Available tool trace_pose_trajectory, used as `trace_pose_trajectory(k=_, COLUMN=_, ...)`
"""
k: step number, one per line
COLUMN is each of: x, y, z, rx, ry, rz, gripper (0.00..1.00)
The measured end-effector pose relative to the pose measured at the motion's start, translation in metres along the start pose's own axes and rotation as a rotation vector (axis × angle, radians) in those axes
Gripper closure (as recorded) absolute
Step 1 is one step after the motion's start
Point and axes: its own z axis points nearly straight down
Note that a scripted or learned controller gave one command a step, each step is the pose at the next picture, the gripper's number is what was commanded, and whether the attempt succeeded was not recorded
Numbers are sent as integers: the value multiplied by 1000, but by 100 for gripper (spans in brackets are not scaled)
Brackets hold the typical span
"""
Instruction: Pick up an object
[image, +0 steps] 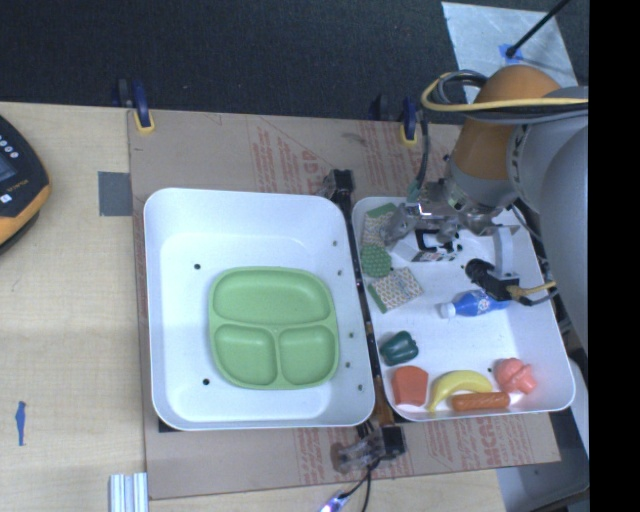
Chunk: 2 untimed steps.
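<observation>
End effector (432, 232) low in the right bin's (556, 330) far-left part, above a patterned cloth (395, 288); can't tell whether it grips anything. Nearer in that bin: blue bottle (472, 304), green pepper (398, 347), banana (460, 384), orange cup (409, 384), pink toy (515, 375). Left bin (170, 300) holds a green tray (272, 327).

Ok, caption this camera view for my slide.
KUKA arm's gripper low at the right bin's far end among toy foods; green divided plate sits in the left bin.
</observation>
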Motion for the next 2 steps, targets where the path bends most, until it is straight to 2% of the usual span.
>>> trace_pose_trajectory(k=1, x=-56, y=-3, z=-83, rx=12, ry=4, rz=2, gripper=0)
trace_pose_trajectory(k=2, x=4, y=-1, z=-6, rx=4, ry=2, rz=0, gripper=0)
